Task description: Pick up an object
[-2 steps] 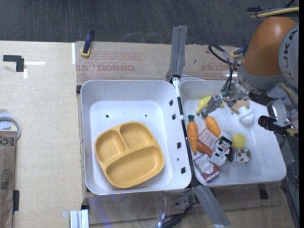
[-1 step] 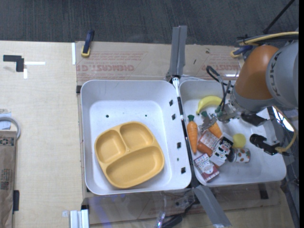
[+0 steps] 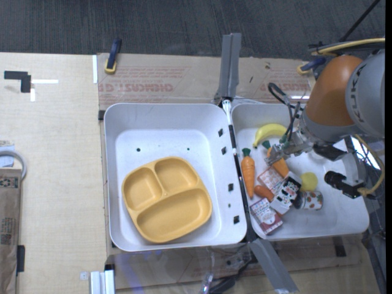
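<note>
I see the end effector [image 3: 283, 149] low in the right bin [image 3: 343, 222], just beside the banana [image 3: 269, 131] and above the carrot [image 3: 247, 171]; I cannot tell its opening. A yellow divided plate [image 3: 166, 198] lies in the left bin [image 3: 122, 127].

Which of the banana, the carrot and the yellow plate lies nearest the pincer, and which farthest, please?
From the pincer:
1. Banana, right bin, just up-left of it.
2. Carrot, along the right bin's left wall.
3. Plate, in the left bin, farthest.
</note>
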{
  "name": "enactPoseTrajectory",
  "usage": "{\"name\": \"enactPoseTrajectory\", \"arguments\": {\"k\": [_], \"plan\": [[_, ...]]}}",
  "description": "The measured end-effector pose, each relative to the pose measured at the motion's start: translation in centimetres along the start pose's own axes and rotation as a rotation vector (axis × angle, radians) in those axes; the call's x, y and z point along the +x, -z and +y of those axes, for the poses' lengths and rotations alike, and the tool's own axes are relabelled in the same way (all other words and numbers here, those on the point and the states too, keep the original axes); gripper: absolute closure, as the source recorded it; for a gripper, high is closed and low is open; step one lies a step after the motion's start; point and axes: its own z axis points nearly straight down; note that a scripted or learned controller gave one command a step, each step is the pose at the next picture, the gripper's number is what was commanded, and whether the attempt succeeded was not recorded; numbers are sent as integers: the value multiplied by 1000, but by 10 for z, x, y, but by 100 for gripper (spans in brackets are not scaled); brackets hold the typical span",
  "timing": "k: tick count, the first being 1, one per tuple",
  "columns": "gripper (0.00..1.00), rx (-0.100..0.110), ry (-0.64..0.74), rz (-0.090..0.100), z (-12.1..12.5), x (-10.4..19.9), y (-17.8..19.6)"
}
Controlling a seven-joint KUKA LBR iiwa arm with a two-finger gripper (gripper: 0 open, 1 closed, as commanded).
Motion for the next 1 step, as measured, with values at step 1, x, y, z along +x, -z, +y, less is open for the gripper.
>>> {"name": "enactPoseTrajectory", "arguments": {"k": [1], "plan": [[100,-1,-65,-1,44,37,91]]}}
